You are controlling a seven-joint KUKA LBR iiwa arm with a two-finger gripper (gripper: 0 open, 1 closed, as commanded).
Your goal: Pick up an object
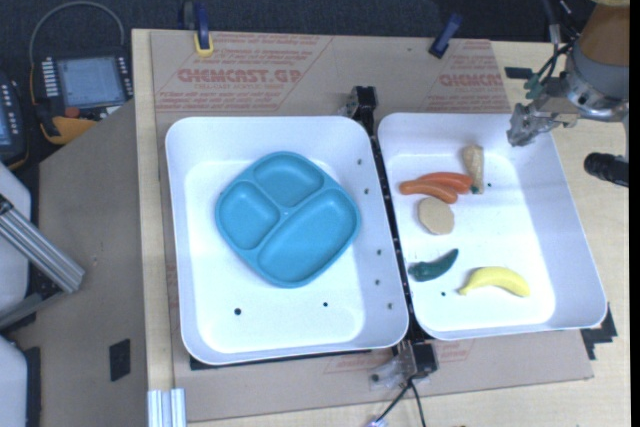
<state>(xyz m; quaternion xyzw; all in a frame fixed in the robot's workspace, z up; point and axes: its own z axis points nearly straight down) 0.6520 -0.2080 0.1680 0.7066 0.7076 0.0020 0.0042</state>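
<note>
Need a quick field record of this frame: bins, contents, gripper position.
left bin: blue divided plate
right bin: carrot, tan stick, beige round piece, green pepper, banana
gripper: above the right bin's far right corner, nothing seen held
nearest item to gripper: tan stick

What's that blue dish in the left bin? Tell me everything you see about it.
The blue plate looks like smooth plastic, a rounded-corner tray divided into three compartments: two smaller ones and one larger. It lies flat, right side up and turned at an angle, near the middle of the left bin, resting on the bin floor.
</note>
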